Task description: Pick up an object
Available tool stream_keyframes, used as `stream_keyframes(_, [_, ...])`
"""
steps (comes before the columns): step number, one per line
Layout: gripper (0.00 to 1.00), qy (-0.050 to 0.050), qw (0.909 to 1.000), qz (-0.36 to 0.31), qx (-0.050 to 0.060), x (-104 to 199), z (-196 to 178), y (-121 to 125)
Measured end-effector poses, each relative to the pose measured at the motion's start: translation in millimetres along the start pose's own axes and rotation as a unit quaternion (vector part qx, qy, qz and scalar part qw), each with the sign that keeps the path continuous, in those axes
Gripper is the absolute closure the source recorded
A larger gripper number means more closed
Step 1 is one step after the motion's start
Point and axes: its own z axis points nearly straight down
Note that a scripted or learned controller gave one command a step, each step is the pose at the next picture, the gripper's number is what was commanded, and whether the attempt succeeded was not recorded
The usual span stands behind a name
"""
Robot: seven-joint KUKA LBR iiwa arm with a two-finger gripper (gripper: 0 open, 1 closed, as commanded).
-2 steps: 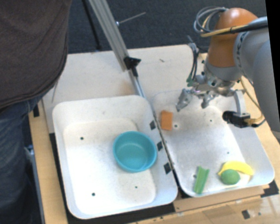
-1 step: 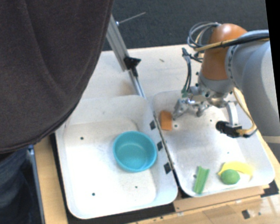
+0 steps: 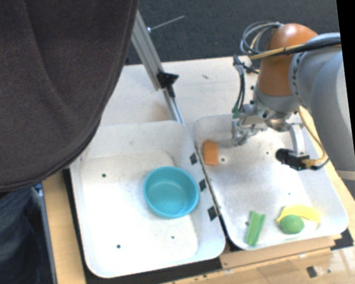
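Observation:
My gripper (image 3: 239,133) hangs over the far part of the right bin (image 3: 313,173), just right of a small orange block (image 3: 210,153) that lies by the bin's left wall. Nothing shows between gripper and block. A green stick (image 3: 255,227) lies near the right bin's front edge. Beside it sit a green ball (image 3: 291,224) and a yellow piece (image 3: 304,212), touching each other. A blue bowl (image 3: 170,192) stands upright in the left bin (image 3: 113,242), toward its right side.
A dark cloth (image 3: 40,71) covers the upper left of the view and overhangs the left bin's far edge. A slanted metal bar (image 3: 156,70) rises behind the bins. The grey arm (image 3: 325,88) occupies the right side.

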Motion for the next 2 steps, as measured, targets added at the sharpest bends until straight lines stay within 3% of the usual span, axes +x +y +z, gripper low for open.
stream_keyframes(2, [1.0, 0.001, 1.0, 0.0, -0.001, -12, -94, -1])
